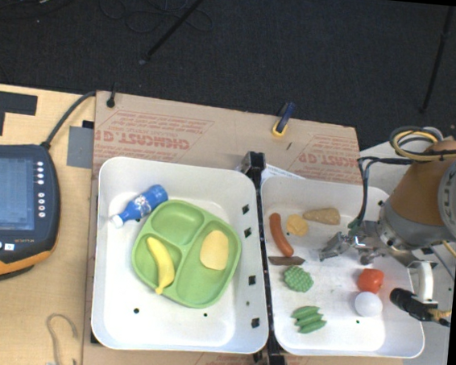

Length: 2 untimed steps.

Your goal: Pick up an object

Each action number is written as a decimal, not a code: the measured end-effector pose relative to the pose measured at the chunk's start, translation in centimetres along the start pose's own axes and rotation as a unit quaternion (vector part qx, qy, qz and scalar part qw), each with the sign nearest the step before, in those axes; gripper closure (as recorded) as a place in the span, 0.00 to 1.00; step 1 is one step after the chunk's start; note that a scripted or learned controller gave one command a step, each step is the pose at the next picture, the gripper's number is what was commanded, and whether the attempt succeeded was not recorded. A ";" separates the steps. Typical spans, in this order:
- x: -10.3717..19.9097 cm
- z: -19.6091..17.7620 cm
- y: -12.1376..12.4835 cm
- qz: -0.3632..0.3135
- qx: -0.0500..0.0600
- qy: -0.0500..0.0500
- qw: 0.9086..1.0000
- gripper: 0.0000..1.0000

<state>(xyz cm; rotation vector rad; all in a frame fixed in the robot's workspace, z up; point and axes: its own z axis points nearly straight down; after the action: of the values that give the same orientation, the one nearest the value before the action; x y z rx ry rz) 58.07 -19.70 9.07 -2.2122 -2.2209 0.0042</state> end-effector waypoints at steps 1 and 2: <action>0.0 0.3 0.0 0.001 -0.002 -0.001 1.000 0.00; -0.1 -0.7 -0.1 0.002 -0.001 -0.001 1.000 1.00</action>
<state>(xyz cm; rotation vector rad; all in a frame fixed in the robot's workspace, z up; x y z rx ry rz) 58.01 -19.80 9.78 -2.2188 -2.2179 0.0029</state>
